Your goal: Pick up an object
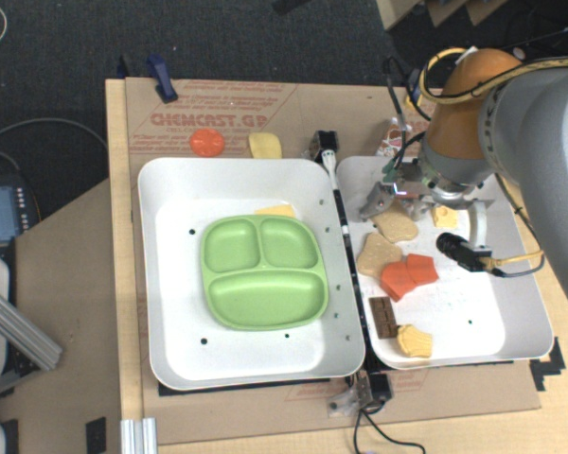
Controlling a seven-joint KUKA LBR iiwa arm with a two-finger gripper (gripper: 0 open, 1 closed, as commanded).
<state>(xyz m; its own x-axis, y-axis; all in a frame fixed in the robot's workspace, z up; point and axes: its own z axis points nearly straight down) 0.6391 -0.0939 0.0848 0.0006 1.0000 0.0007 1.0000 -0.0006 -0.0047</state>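
Observation:
The right bin (521,334) holds several small things. A tan piece (397,227) lies by a larger tan slab (377,253), with a red block (408,275) just below them. A brown bar (383,317) and a yellow ridged piece (416,340) sit near the bin's front. A small pale yellow piece (445,217) lies at the back. My gripper (418,200) hangs low over the bin's back left part, just above the tan piece. The grey wrist and orange band cover it from above.
The left bin (170,206) holds a green divided plate (263,272) with a yellow scrap (276,211) behind it. An orange lump (207,143), a yellow lump (264,146) and a blue clip (161,78) lie on the board behind the bins. A black part (462,251) with a yellow cable hangs over the right bin.

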